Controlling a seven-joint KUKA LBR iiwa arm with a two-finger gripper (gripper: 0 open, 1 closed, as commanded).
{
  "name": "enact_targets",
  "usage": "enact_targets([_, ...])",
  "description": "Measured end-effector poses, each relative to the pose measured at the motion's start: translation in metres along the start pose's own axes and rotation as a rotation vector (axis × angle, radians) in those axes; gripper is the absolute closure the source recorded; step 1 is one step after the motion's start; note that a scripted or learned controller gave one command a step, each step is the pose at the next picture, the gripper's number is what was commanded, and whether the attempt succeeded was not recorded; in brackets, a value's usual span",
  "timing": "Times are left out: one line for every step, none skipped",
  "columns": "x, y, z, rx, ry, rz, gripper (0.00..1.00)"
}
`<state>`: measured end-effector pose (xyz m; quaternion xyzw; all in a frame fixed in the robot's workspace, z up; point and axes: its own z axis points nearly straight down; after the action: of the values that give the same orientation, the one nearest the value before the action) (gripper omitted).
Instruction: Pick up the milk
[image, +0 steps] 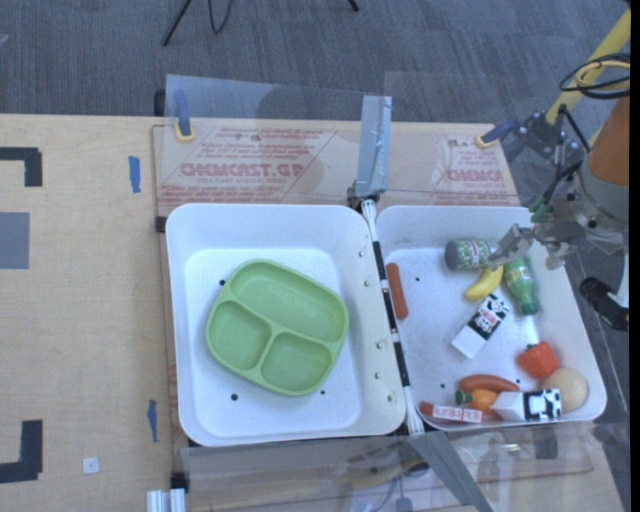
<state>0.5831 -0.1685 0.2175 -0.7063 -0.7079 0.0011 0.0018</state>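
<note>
A small white milk carton (481, 327) with black cow patches lies tilted in the middle of the right bin (432, 330). A second white carton with black patches (534, 404) lies at the bin's front right corner. My gripper (534, 249) hangs over the back right part of this bin, up and to the right of the middle carton and apart from it. Its fingers stand open with nothing between them, just above a light green bottle (521, 287).
A dark green bottle (467, 253) and a banana (484, 283) lie left of the gripper. A red sausage (397, 290) lies by the bin's left wall. A red pepper (538, 358), a peach-coloured ball (568, 386) and a carrot (487, 384) sit near the front. The left bin (190, 300) holds a green divided plate (277, 327).
</note>
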Motion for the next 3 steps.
enact_targets([0.0156, -0.0092, 0.1321, -0.009, -0.002, -0.042, 0.00])
enact_targets([0.0145, -0.0076, 0.1228, -0.012, -0.003, -0.040, 1.00])
enact_targets([0.0145, -0.0077, 0.1229, -0.012, -0.003, -0.041, 0.00])
